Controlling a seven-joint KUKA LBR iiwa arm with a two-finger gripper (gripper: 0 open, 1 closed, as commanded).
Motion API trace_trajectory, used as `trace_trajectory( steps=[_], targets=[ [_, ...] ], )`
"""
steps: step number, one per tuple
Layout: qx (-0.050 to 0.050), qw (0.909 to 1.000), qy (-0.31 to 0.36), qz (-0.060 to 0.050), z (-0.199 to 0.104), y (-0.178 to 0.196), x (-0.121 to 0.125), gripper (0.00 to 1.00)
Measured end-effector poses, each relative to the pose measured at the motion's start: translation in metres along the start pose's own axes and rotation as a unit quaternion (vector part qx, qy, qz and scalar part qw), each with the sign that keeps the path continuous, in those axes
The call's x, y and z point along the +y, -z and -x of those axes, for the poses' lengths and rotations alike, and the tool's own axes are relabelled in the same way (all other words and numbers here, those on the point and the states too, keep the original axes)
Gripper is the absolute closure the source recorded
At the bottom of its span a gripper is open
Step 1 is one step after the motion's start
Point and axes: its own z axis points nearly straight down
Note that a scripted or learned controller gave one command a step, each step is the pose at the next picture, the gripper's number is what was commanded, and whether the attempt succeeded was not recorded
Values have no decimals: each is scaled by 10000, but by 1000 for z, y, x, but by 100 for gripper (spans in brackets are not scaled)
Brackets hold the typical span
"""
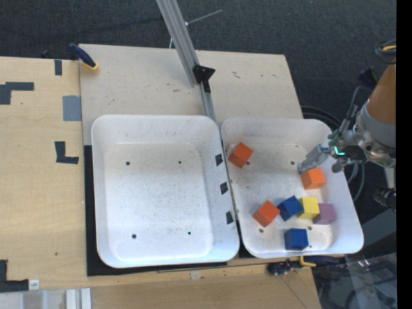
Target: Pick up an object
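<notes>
- Orange cube (313, 178) sits just under the gripper (320, 160); whether its jaws are open cannot be told.
- Risk: nudging it aside, against the bin (351, 221) wall.

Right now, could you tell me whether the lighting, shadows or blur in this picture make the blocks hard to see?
In the camera view the light is even and soft, with faint shadows under the blocks; the right bin shows no glare. The orange block near the gripper is crisp enough, while the gripper itself looks slightly soft, and its jaws cannot be made out.
</notes>
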Motion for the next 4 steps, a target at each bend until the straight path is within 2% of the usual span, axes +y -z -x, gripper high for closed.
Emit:
trace_trajectory(
  steps=[1, 2, 4],
  targets=[
    [-6, 10000, 6, 18, 0, 2, 1, 0],
    [-5, 10000, 0, -3, -1, -42, 4, 0],
    [-6, 10000, 0, -1, -4, -161, 4, 0]
  ],
)
